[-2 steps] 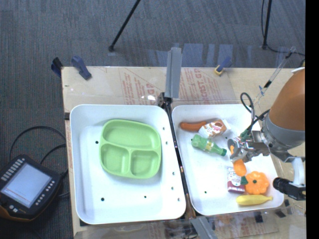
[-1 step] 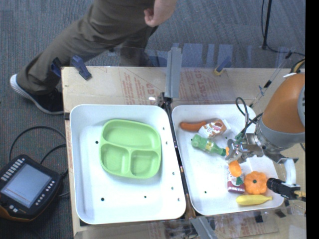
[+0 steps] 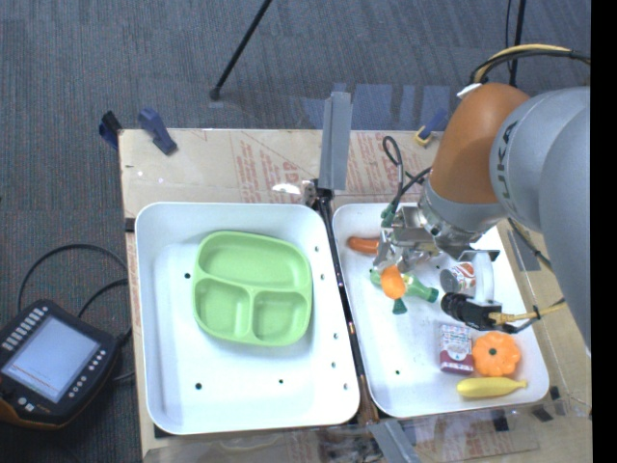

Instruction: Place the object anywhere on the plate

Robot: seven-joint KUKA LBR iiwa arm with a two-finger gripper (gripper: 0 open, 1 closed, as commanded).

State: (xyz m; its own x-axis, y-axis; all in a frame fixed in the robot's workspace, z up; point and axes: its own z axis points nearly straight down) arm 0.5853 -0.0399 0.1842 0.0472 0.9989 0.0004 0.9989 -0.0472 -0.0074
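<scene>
Carrot (image 3: 391,282) lies in the right bin (image 3: 424,403) near its left edge, just below the jaws, whose state I cannot tell. Green plate (image 3: 254,287) sits in the left bin (image 3: 164,374), toward its middle.

Green three-compartment plate (image 3: 254,288) in left bin, orange carrot (image 3: 392,283) in right bin

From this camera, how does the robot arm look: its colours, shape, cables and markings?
The arm is thick, rounded and grey, with an orange band above the wrist and dark lettering partly visible. Black cables loop beside the metallic gripper, and a yellow-black cable arcs above.
</scene>
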